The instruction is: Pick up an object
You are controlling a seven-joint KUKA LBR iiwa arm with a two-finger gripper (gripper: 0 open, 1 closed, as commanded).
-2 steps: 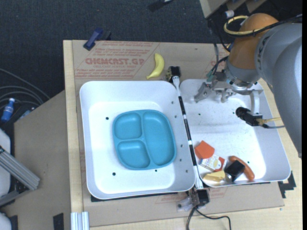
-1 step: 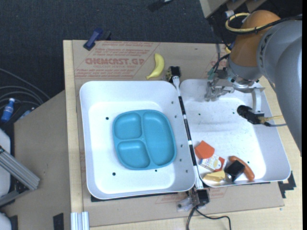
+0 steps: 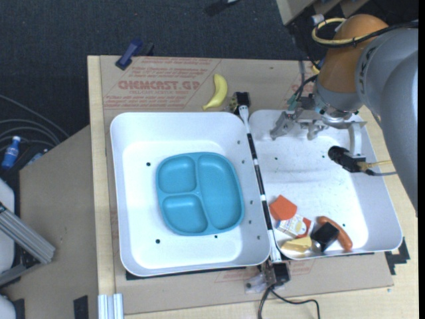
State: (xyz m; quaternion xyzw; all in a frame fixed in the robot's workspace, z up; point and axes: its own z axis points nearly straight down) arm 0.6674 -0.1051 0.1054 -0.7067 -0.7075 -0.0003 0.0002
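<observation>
Right bin [image 3: 382,198] holds about 5 small items; 1 blue plate [image 3: 199,193] left; finger state unclear.

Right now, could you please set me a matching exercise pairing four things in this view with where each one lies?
Things:
1. blue divided plate
2. banana
3. orange piece
4. gripper

Places:
A. on the cardboard behind the bins
B. over the far end of the right bin
C. in the left bin
D. near end of the right bin

Pairs: 1-C, 2-A, 3-D, 4-B
</observation>
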